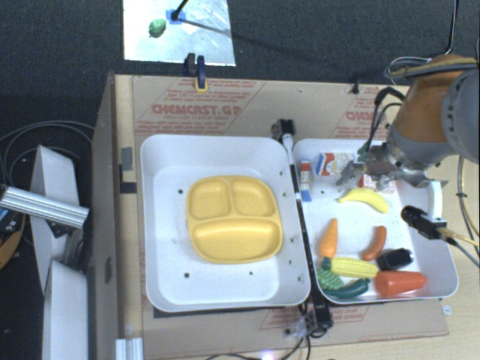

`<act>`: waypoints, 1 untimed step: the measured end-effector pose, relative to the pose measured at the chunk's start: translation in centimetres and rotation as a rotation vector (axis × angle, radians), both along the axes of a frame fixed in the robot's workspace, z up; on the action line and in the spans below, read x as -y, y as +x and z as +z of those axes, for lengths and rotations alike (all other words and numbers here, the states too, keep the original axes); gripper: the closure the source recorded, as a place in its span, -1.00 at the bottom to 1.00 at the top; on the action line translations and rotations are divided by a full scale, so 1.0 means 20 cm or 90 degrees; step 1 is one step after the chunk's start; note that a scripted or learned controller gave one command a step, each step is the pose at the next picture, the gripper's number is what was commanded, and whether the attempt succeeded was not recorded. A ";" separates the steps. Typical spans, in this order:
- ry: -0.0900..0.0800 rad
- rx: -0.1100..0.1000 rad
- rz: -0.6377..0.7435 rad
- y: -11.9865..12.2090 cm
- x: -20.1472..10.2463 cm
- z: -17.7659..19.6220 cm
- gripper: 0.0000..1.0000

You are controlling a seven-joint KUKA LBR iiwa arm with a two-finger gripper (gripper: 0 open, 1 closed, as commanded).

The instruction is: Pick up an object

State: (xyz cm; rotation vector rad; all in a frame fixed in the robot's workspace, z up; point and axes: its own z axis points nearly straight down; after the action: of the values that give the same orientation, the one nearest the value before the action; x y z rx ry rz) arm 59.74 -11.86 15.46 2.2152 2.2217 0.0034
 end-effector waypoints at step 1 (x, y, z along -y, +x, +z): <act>0.000 -0.001 0.000 0.17 0.15 0.06 -1.00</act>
State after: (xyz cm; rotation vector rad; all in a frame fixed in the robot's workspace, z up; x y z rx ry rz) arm 63.22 -14.86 16.65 2.2172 2.2222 0.0016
